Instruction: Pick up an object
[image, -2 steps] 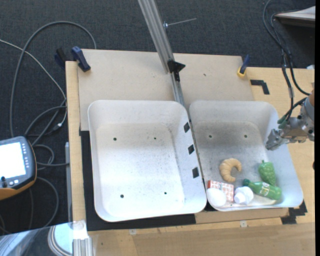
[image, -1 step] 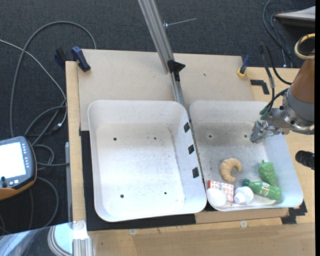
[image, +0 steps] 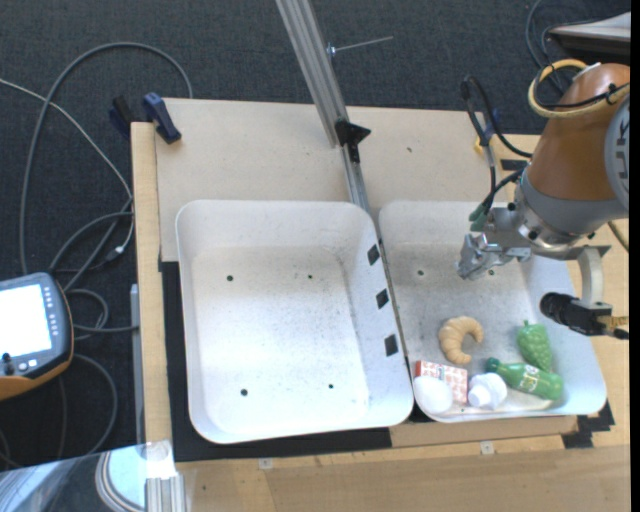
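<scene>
The tool hangs over the far part of the right bin, and how wide it stands cannot be told from here; nothing is seen in it. Every candidate lies toward the near side of it: the croissant closest, the green bottle and the green bumpy piece beyond that, and the red-and-white packet by the bin's front corner. The risk, as I judge it, is crowding: the bottle, packet and a white piece lie touching, so a descent there could nudge neighbours or close on two at once. The rounded croissant could slip out sideways if caught off-centre.
</scene>
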